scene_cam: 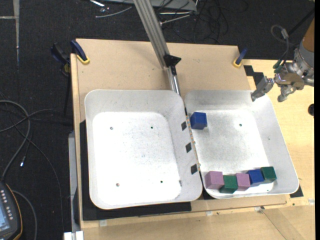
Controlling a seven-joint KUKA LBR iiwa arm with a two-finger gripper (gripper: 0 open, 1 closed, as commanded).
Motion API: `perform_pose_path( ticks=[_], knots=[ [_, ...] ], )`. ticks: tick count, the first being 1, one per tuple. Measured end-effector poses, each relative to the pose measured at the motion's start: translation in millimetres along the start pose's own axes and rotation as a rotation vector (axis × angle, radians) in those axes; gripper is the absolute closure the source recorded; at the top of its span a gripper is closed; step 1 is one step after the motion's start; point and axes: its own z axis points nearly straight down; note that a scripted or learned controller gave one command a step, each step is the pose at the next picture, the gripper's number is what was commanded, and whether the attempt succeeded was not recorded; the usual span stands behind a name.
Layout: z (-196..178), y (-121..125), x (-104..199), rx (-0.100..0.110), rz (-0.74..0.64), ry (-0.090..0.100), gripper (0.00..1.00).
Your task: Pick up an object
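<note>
1. Camera view: gripper (273, 90) hovered over right bin's (280, 134) far right corner, fingers spread, holding nothing.
2. Blue cube (198, 120) sat near bin's left wall.
3. Five cubes (240, 180) lined the near edge.

Blue cube (198, 120) alone near right bin's left wall; five cubes (240, 179) along front wall.

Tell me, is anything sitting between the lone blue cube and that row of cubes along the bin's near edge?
No. In the camera view, only bare speckled bin floor lies between the blue cube and the row of cubes.
</note>
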Motion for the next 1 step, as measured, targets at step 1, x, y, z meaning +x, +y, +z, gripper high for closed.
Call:
perform_pose_path(
  ticks=[1],
  knots=[
    [24.6, -98.2, 2.7, 0.005, 0.007, 0.002, 0.00]
  ],
)
